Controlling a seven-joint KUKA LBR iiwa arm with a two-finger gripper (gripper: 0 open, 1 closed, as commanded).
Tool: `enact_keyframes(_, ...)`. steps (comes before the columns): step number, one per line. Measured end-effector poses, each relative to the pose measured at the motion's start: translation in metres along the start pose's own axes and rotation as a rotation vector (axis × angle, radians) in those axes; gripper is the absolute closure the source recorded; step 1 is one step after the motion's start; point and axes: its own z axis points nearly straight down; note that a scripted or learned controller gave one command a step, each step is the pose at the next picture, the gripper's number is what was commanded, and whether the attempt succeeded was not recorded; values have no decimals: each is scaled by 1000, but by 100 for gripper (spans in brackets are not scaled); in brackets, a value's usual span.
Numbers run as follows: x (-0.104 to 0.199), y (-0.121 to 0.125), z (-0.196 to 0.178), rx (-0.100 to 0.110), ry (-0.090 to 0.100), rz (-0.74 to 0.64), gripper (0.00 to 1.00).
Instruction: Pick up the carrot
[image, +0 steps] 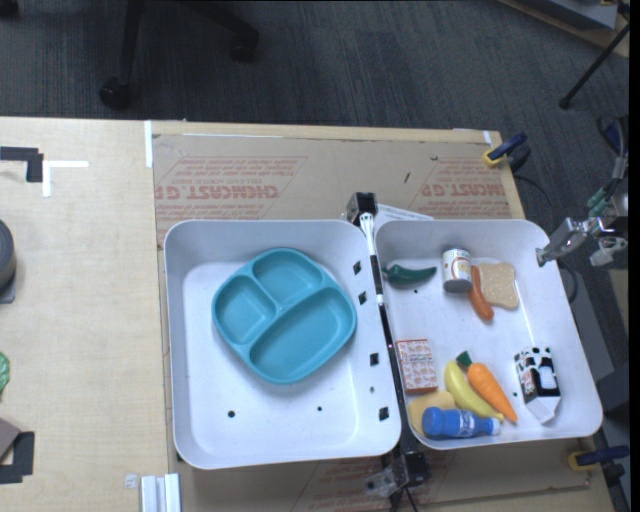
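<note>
The carrot (492, 391), orange with a green top, lies in the right bin (560, 330) near the front. It rests against a yellow banana (459, 387) on its left, with its tip pointing to the front right. My gripper (572, 238) is at the right edge of the view, over the right bin's far right rim. It is well away from the carrot and nothing shows in it.
The right bin also holds a blue bottle (458, 424), a black-and-white carton (538, 383), a reddish box (415, 364), a bread slice (497, 283), a small orange sausage (482, 301), a can (457, 270) and a green pepper (408, 271). A teal divided plate (285, 315) lies in the left bin (195, 400).
</note>
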Motion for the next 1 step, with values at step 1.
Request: enact_keyframes(1, 33, -14, 97, -3, 0, -511, 0)
